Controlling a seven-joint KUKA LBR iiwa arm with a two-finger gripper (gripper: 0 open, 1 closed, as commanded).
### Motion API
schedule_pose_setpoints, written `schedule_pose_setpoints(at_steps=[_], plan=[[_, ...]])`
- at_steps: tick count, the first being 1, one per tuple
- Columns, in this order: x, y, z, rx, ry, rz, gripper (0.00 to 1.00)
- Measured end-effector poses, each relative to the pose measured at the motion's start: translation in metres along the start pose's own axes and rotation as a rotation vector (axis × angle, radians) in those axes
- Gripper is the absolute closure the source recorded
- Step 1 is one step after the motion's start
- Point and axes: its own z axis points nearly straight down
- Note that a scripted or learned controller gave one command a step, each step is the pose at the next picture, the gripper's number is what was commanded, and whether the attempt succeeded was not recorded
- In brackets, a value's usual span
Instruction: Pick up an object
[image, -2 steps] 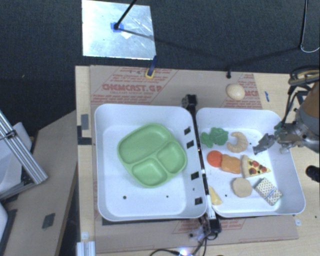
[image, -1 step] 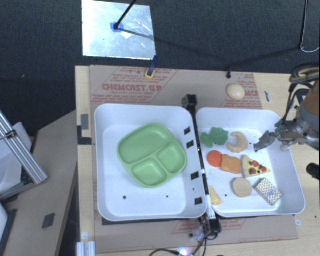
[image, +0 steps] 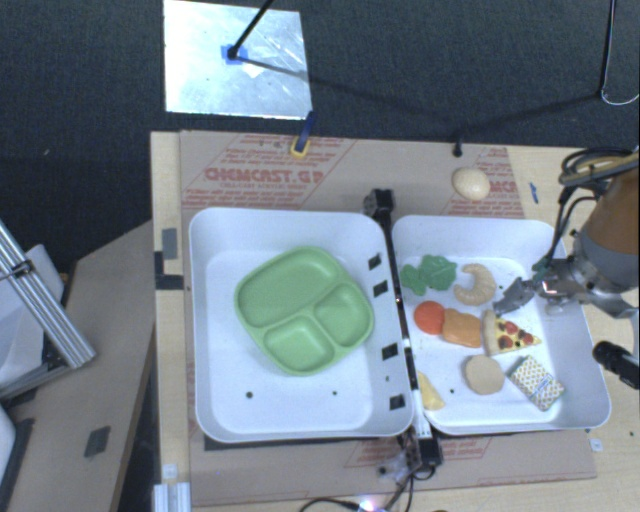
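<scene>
The right bin (image: 570, 345) holds several toy foods: a green leafy piece (image: 430, 272), a tan croissant (image: 478, 284), a red tomato (image: 429, 317), an orange piece (image: 463, 329), a pizza slice (image: 513, 337), a round tan cookie (image: 484, 375), a patterned wrapped block (image: 534, 383) and a yellow wedge (image: 429, 392). My gripper (image: 513, 297) reaches in from the right, low over the bin. It sits just right of the croissant and just above the pizza slice. Nothing is visibly held.
The left bin (image: 215, 300) carries a green divided plate (image: 303, 310). A black divider (image: 392, 300) runs between the bins. A beige egg-shaped object (image: 471, 182) lies on the cardboard behind the right bin. The arm's body (image: 610, 250) hangs over the right bin's far right edge.
</scene>
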Motion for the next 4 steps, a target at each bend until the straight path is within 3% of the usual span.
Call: schedule_pose_setpoints(at_steps=[2,3,4], plan=[[0.002,0.001,0.082,-0.004,-0.002,0.001,0.00],[0.001,0.002,0.069,-0.009,-0.003,0.000,1.00],[0.001,0.011,0.023,-0.006,-0.002,-0.003,1.00]])
